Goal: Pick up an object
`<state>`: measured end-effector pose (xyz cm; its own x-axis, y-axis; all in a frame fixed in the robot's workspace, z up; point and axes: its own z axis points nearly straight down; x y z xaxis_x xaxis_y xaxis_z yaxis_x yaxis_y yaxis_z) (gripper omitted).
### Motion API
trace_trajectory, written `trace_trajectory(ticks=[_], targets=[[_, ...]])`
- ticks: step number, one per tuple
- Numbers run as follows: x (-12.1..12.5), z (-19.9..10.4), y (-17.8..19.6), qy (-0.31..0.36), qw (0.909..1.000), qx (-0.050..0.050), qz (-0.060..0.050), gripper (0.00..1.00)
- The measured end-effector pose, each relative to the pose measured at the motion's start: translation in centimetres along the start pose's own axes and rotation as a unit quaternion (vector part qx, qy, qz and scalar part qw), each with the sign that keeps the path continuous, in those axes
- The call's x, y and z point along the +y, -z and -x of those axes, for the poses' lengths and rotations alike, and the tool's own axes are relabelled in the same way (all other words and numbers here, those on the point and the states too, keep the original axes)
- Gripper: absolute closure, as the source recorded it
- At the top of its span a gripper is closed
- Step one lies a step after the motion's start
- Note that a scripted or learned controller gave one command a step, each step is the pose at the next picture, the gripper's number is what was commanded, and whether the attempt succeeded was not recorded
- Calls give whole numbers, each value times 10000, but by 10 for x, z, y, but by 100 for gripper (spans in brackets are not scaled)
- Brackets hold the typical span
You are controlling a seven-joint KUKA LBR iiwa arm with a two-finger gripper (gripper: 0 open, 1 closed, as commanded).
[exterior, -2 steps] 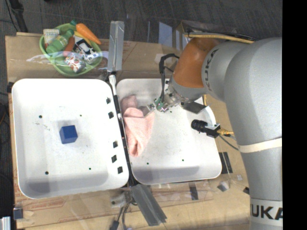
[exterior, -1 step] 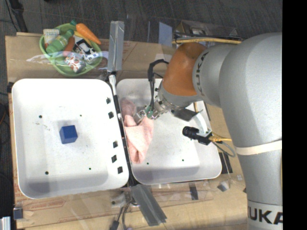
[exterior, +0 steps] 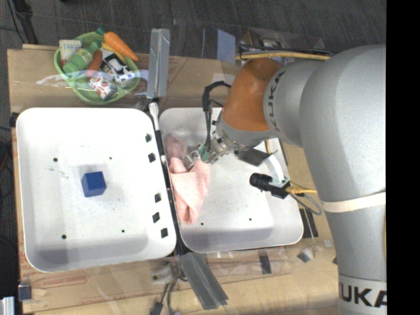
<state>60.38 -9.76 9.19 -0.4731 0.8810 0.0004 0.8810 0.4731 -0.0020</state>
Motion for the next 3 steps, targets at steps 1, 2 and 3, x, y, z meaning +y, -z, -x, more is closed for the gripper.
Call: trace_trajectory(ticks=[1,2,3], targets=[[-72,-35,3,-460,9989,8,-4,0],[-72,-35,3,-460,9989,7,-2,0],[-71,-35,13,-439,9990,9,-8,100]])
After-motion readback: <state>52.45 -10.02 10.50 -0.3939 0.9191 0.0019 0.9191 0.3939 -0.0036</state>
